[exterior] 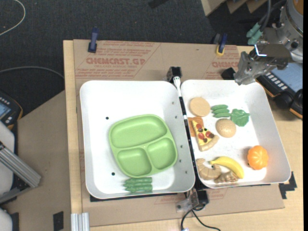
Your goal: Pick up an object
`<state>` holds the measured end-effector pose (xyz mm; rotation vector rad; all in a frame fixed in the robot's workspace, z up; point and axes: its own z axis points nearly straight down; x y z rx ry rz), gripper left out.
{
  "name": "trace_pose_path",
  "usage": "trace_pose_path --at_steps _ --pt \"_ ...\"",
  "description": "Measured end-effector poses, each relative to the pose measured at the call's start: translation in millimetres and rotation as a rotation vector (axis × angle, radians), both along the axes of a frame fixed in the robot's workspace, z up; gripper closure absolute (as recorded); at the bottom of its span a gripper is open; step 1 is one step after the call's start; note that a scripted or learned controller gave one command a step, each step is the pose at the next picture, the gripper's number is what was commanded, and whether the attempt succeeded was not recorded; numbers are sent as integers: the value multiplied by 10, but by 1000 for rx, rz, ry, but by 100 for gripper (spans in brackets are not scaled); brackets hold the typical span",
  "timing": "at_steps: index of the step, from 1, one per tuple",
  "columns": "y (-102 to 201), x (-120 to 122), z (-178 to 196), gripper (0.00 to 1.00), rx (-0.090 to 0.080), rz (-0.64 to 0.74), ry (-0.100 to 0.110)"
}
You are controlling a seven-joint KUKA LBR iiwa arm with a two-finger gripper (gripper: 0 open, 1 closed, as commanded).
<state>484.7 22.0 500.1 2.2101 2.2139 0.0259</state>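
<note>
Dark carpet surrounds the worktop (pixel 48 124), whose brown cardboard sheet (pixel 120 61) carries two white bins side by side.

Largest is the left bin (pixel 96 100), at centre left of the frame. It holds a green divided plate (pixel 142 146) and, below that near the bin's lower edge, a small bunch of green beans (pixel 138 185). The right bin (pixel 276 143) holds the smaller pieces: an orange (pixel 257 157) at lower right, a banana (pixel 228 166) touching a pale brown lump (pixel 211 172) at the bottom, a pizza slice (pixel 202 134) near the left wall, a tan round cookie (pixel 199 106) above it, a beige ball (pixel 225 128) in the middle, a green leaf (pixel 239 117) and a pea pod (pixel 220 110) toward the top.

The tool (pixel 248 71) hangs at the upper right of the frame, over the right bin's top rim, with nothing between its fingers; how far they are parted I cannot tell from this angle.

No object is chosen yet. The orange looks the best target: it stands apart from its neighbours and is rounded, so the fingers could straddle it cleanly. A good try would drop straight down, centred over it, well clear of the bin wall on its right. The banana and lump touch each other, and the pizza and cookie lie flat; both pairs would likely be harder to catch.
</note>
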Motion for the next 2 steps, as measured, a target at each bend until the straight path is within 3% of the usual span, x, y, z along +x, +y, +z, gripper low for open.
trace_pose_path --at_steps 1,2 --pt "98 -63 -1036 100 -3 -3 31" --pt "-809 -61 -1737 100 -3 -10 28"
